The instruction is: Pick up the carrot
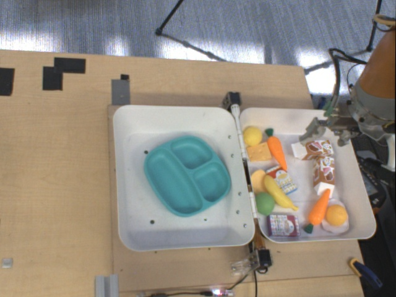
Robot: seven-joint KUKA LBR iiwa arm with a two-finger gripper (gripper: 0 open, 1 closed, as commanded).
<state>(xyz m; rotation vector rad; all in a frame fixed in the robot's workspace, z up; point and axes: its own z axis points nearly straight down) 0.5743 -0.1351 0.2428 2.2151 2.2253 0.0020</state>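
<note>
Camera view looks down on the bench (55,166), where two white bins sit side by side: the left bin (124,178) holds a teal divided plate (185,175), and the right bin (362,203) is crowded with toy food. The gripper (327,129) hangs over the upper right part of that bin, nothing pinched in it as far as I can see; whether it is spread or pressed together I cannot tell from this angle.

There are two carrots. One carrot (276,150) lies in the upper left of the right bin, just beside a cheese wedge (260,152) and a lemon (252,135). The second carrot (319,208) lies lower right, near an orange (336,215) and a brown snack packet (323,166).

What worries me is the clutter. Either carrot is slim and hemmed in, so a descent slightly off line would likely land on a neighbour, or nudge the carrot aside. The banana (278,192) and small cartons nearby could also get caught up instead.
</note>
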